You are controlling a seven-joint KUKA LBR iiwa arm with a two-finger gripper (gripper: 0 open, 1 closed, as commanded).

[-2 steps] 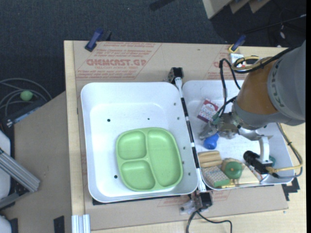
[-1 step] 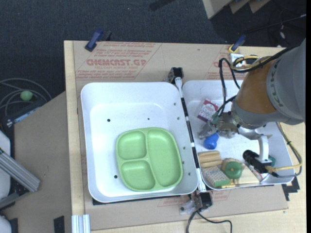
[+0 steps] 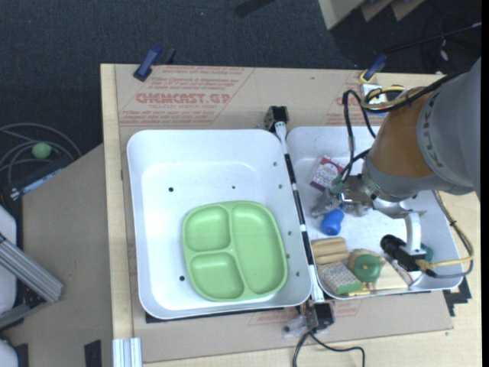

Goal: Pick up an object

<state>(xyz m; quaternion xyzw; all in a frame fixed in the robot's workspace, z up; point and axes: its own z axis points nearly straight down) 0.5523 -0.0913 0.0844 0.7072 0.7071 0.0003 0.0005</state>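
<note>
My gripper point(image 3: 330, 200) is low inside the right bin point(image 3: 451, 228), reaching in from the right under the grey arm with its orange band. A small blue object point(image 3: 332, 222) lies just below the gripper's tip, very close to it. A red and white packet point(image 3: 327, 172) lies just above the tip, toward the bin's far side. Nearer the front edge rest a tan wooden block point(image 3: 328, 251), a green round piece point(image 3: 366, 264) and a pale flat strip point(image 3: 365, 287). Nothing shows as held by the gripper.
The left bin point(image 3: 153, 174) holds a light green divided plate point(image 3: 231, 249) toward its front. A black-edged divider point(image 3: 293, 186) runs between the two bins. The arm's body covers the right bin's far right part.
</note>
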